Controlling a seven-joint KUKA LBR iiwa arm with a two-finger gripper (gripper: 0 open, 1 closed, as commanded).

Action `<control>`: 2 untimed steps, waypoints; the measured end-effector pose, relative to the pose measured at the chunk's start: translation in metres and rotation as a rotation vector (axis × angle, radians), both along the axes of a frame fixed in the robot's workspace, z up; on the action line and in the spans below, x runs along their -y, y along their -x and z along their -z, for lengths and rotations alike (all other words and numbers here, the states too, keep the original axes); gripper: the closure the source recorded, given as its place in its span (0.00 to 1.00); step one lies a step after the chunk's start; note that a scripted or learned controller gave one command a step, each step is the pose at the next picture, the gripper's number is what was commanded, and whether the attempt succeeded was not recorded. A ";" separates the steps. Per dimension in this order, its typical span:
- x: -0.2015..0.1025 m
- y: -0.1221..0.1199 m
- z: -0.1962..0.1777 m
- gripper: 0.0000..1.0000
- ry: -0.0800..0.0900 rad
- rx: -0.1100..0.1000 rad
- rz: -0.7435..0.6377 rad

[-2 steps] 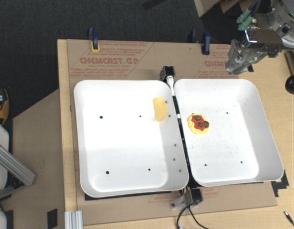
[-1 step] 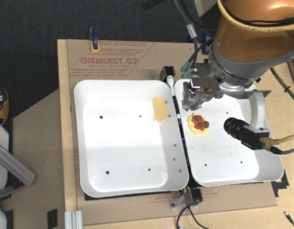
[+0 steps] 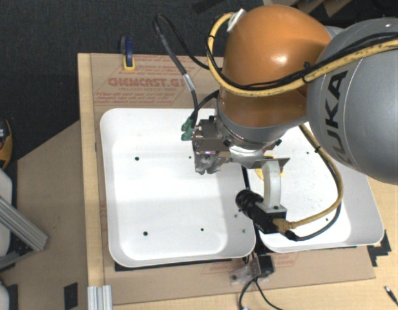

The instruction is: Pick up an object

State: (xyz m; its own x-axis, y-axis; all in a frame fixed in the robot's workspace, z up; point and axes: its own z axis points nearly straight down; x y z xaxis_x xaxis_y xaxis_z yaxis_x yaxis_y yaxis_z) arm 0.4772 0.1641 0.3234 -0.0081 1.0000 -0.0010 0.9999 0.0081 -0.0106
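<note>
A robotics lab: a KUKA arm (image 3: 328, 89) over 2 white bins (image 3: 121, 192) on a cardboard-covered bench (image 3: 95, 95)

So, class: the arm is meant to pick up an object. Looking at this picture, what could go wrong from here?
1. The pincer hangs over the left bin where bare floor shows; closing there would likely grab nothing.
2. The yellow cable and black plug dangle low over the divide between the bins; they might snag a rim.
3. The orange wrist hides much of the right bin, so anything beneath it cannot be checked.
</note>
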 end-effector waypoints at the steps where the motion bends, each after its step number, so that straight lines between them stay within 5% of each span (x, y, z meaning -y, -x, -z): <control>1: 0.012 -0.002 -0.031 1.00 -0.002 0.014 0.009; 2: -0.061 0.001 0.098 1.00 0.001 -0.001 0.001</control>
State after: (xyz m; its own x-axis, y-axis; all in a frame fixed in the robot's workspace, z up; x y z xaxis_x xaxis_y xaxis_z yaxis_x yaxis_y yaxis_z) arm 0.4767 0.2254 0.2251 -0.0067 1.0000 -0.0023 0.9999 0.0066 -0.0117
